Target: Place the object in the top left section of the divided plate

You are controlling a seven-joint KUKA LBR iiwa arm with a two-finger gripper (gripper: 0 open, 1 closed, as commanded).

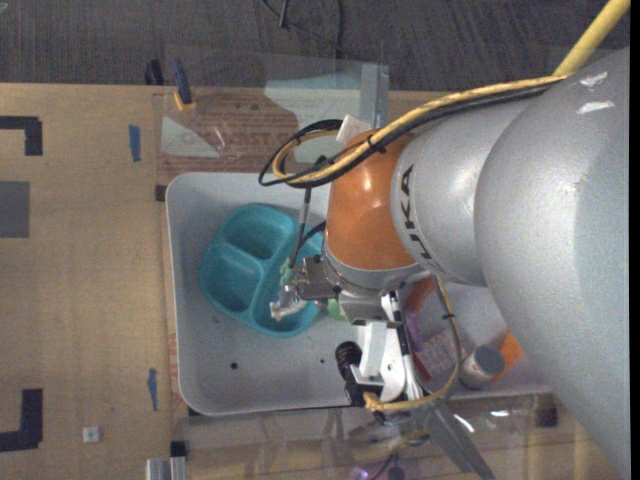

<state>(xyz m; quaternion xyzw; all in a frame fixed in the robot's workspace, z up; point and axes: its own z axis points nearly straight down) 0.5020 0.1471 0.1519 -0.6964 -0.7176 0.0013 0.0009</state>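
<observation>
A teal divided plate [243, 265] lies in the left part of a white bin [215, 373]. My gripper [289, 302] hangs over the plate's lower right edge, below the orange band of the arm. A small green thing [334, 309] shows just right of the gripper, against the plate's rim; I cannot tell whether it is held. The arm hides the plate's right side.
The grey arm covers most of the right half of the view. Under it, near the bin's lower right, lie a pink packet [436, 352], a grey cylinder [481, 366] and an orange item [511, 349]. A clear sheet [270, 103] stands behind the bin.
</observation>
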